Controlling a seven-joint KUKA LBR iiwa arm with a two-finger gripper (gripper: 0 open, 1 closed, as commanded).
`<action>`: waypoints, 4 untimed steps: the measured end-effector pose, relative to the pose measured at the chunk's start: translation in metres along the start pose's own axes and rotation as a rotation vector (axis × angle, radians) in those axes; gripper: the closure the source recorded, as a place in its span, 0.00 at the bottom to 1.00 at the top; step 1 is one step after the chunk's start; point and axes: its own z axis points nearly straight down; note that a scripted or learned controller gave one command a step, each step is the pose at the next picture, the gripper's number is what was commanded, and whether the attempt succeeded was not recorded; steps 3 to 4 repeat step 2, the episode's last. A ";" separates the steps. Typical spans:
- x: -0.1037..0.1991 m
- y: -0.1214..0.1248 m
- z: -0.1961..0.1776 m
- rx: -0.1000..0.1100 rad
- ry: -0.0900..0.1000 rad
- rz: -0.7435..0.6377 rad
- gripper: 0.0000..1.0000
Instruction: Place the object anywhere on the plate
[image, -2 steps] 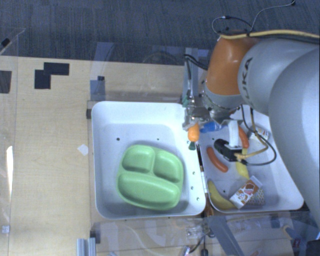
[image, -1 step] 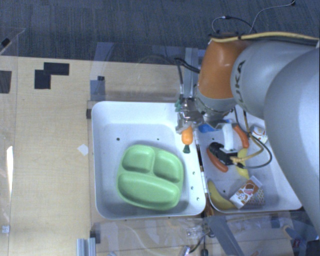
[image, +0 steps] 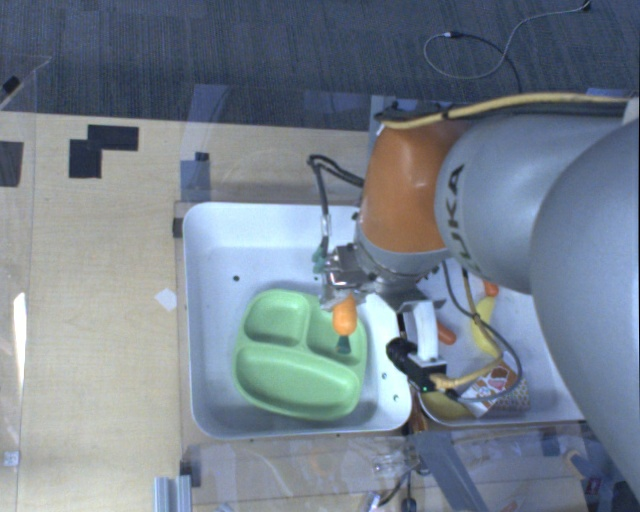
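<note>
Camera view showed the gripper (image: 343, 300) poised over the green plate's (image: 295, 380) two o'clock compartment, fingers clamped on a small orange object (image: 344, 318), seemingly for release there.

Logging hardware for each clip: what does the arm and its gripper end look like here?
The arm is bulky, rounded and grey, with a glossy orange band above the wrist and dark KUKA lettering beside it. A yellow cable runs along its top and thin black cables loop at the wrist. The gripper is small and metallic.
</note>
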 end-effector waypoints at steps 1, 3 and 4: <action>0.000 0.000 0.000 0.000 0.000 0.001 0.00; 0.008 -0.011 0.044 0.000 -0.001 -0.006 0.00; 0.008 -0.011 0.044 0.000 -0.001 -0.006 0.00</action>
